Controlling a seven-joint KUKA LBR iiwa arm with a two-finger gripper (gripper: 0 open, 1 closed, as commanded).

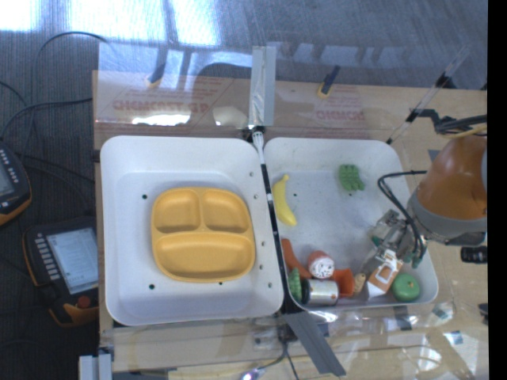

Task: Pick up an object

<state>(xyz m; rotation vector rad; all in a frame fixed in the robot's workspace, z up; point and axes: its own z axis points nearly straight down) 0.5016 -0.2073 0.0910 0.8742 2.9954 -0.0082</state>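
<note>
While the gripper [386,253] hangs low at the right bin's [317,153] lower right corner, an orange-and-white block [381,277] lies directly beneath it, the green round piece [406,287] just right; whether it grasps anything, I cannot tell.
</note>
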